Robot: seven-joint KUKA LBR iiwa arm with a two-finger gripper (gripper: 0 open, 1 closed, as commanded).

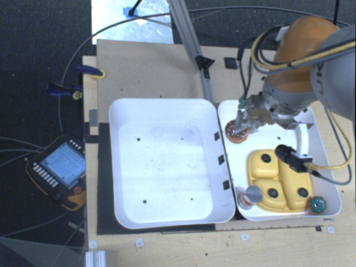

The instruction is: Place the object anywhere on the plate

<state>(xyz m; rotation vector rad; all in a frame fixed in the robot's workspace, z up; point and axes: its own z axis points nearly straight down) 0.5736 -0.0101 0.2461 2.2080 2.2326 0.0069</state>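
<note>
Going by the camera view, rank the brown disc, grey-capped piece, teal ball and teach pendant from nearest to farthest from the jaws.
1. Brown disc, right beside them, right bin's left side.
2. Grey-capped piece, right bin's near-left corner.
3. Teal ball, right bin's near-right corner.
4. Teach pendant, left of the bench.

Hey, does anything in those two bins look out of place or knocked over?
Nothing looks spilled or broken. A small grey-capped object sits squeezed between the yellow moulded plate and the right white bin's wall, and a teal ball rests by the plate's other near corner. The pincer is over a brown round object.
</note>
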